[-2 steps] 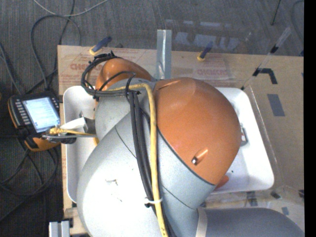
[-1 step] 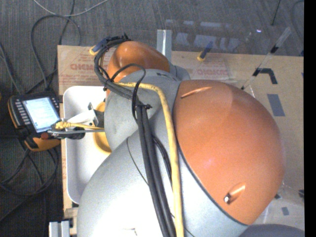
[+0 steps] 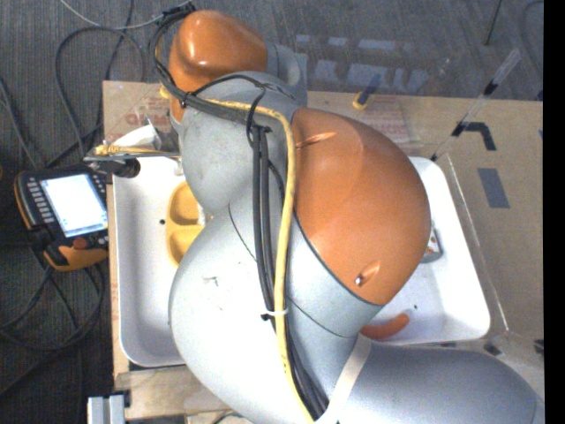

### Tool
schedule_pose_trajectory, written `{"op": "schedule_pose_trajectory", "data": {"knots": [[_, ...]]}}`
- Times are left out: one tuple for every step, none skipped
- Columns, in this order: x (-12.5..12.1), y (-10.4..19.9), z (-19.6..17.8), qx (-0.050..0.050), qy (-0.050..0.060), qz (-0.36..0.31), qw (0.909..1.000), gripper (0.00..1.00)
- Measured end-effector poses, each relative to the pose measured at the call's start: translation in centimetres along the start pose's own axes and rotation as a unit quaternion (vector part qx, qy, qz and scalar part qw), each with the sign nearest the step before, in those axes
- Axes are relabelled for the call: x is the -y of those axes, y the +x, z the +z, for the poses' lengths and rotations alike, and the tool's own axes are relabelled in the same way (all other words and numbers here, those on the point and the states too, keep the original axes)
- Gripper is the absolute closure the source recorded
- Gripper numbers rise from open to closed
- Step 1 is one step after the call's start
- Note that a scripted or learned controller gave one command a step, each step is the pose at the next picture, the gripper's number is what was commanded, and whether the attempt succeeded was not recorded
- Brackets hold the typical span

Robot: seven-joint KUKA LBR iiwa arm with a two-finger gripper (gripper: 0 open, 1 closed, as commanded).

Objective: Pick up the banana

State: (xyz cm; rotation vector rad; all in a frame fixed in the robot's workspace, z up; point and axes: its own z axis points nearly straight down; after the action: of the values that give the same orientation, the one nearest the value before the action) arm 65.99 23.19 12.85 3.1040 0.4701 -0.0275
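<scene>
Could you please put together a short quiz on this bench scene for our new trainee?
1. True or false: the arm covers much of both bins.
2. Which lies outside the left bin, to the picture's left?
A. a handheld pendant with a lit screen
B. a red cup
C. a stack of plates
3. What colour is the object showing in the left bin beside the arm?

Key
1. True.
2. A.
3. Yellow-orange; the arm hides most of it, so it cannot be identified for certain.
</scene>
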Motion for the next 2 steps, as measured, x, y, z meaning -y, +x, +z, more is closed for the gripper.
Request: {"op": "schedule_pose_trajectory", "data": {"knots": [[0.1, -0.1, -0.4, 0.003, 0.001, -0.003, 1.0, 1.0], [0.2, -0.3, 3.8, -0.009, 0.0, 0.043, 0.999, 1.0]]}}
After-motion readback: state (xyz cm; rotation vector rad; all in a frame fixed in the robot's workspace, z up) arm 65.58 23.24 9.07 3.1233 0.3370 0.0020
